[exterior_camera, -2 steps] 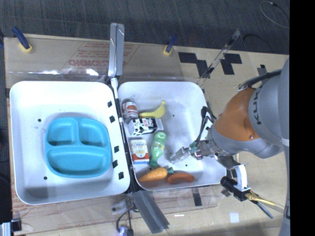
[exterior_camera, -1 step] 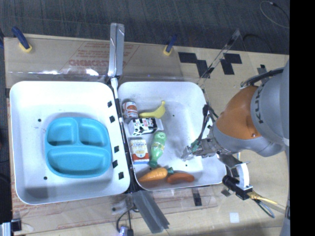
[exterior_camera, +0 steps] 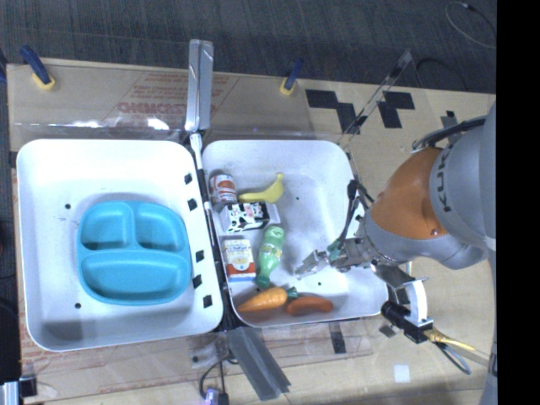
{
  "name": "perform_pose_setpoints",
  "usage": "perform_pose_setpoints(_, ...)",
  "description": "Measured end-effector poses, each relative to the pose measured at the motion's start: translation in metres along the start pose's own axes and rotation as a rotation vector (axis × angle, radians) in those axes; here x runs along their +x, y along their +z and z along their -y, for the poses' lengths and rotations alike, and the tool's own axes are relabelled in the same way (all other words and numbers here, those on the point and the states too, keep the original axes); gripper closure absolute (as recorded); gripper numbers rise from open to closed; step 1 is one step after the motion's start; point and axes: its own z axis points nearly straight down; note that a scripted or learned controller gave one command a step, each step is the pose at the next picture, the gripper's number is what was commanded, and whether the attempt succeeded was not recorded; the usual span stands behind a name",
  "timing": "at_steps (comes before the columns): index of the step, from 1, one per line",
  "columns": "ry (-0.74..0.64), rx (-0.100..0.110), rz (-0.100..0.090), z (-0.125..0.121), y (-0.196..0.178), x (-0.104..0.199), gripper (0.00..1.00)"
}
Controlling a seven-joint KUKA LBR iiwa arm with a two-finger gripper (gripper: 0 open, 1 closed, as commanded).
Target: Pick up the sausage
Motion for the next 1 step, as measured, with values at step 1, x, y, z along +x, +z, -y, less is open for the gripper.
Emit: perform_pose_setpoints(1,-0.020,-0.002,0.000,0.0003,0.0092,0.0046,0.00)
